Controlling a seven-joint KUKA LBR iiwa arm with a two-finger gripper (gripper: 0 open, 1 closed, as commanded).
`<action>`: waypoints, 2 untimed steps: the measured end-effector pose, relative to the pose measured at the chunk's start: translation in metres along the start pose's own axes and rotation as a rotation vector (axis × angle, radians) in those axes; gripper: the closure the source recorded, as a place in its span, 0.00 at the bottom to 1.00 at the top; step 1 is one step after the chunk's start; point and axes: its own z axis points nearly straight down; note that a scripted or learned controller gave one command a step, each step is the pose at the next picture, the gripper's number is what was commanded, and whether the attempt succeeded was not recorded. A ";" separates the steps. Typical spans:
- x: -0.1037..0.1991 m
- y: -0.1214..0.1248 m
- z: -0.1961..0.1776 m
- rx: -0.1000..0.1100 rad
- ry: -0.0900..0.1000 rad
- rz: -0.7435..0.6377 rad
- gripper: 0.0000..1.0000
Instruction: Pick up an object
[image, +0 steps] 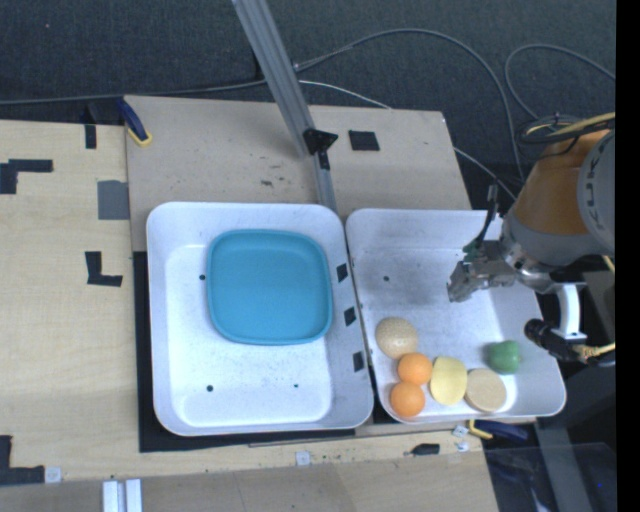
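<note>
Plywood (60, 300) makes up the bench top, pale and matte, patched with black tape squares and strips, and beyond it toward twelve o'clock lies dark grey carpet (400, 30) with thin cables looping across it. A slim grey metal pole (290, 100) slants down from the top edge to the seam between the two bins. Left bin (170, 400) is glossy white plastic with rounded corners, lightly speckled, and it carries a smooth turquoise plate (268, 286), square with soft corners, set toward its twelve o'clock side. Right bin (400, 240) is the same white plastic, scuffed grey across its floor. At its six o'clock end the objects huddle close: a beige rounded lump (396, 336), two orange balls (414, 369) (406, 399) just beside it, a pale yellow piece (448, 381) touching a tan disc-like piece (486, 389), and a small green ball (504, 356) a little apart at about four o'clock. The arm (560, 200), grey with a broad orange band, comes in from three o'clock; its gripper (466, 284) hangs over the bare middle of the right bin, up at twelve o'clock from the cluster and apart from every piece. Whether the fingers are spread or pressed together I cannot tell from here; the metal blurs into one dark shape.
</note>
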 end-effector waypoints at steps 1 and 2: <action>0.004 -0.007 -0.057 -0.001 0.000 -0.001 1.00; 0.004 -0.006 -0.108 -0.001 0.000 0.000 1.00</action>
